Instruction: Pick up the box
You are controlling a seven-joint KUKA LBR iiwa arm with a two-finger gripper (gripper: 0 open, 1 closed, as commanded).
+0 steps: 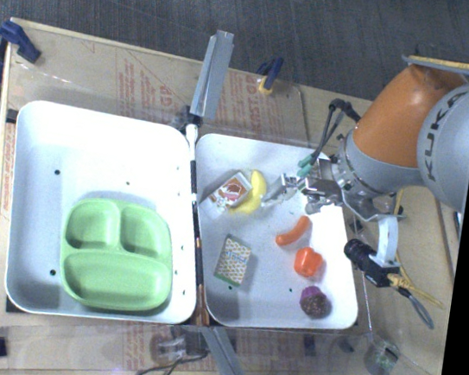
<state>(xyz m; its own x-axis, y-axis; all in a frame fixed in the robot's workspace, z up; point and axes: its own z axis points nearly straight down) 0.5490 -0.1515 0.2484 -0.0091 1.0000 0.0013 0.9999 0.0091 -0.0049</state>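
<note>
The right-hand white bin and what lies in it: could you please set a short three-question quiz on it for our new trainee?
1. True or false: the green divided plastic tray lies in the right-hand white bin.
2. Which item touches the small red-and-white box: A) yellow banana, B) orange carrot, C) dark purple round fruit?
3. Fill in: the pincer sits just ____ of the banana in the camera view.

Key: 1 false; 2 A; 3 right.
</note>
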